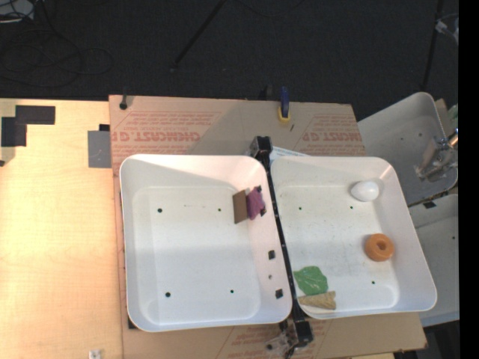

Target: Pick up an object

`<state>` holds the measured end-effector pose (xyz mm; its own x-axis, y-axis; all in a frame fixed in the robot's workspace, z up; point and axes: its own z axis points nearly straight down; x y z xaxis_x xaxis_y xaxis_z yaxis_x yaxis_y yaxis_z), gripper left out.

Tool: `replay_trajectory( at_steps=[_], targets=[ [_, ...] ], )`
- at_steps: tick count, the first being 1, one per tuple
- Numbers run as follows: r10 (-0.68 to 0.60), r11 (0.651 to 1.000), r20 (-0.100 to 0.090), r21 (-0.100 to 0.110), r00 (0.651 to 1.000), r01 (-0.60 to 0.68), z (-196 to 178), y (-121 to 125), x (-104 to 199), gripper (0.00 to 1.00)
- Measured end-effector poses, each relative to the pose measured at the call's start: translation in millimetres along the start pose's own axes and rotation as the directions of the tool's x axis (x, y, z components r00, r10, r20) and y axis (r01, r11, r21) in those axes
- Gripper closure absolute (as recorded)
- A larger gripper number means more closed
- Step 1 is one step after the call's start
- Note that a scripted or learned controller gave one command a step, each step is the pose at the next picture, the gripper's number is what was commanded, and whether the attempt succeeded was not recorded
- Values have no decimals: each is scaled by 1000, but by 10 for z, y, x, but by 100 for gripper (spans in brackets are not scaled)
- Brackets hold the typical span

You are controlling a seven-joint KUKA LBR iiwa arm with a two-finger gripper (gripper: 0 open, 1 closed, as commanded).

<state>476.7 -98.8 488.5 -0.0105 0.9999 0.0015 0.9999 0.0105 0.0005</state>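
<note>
Pickable objects, right bin [404,200]: white egg-shaped piece [365,191] near the far right corner, long axis across the bin; orange ring [379,247] lying flat by the right edge; green lump [310,280] and tan wedge [319,301] at the near left corner. Left bin [142,223]: brown block [240,206] with purple piece [256,202] touching, upright against the right edge. Gripper [447,144] sits beyond the right bin's far right corner, well apart from all; its opening cannot be told. Cardboard [187,129] underneath bears upside-down red print, apparently "CHEMCAST GP".
</note>
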Motion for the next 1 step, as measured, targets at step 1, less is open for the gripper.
replay_trajectory(
  at_steps=[1],
  targets=[
    [19, 1000, 5, 0, 1000, -19, -155, -25, -1114, 100]
  ],
)
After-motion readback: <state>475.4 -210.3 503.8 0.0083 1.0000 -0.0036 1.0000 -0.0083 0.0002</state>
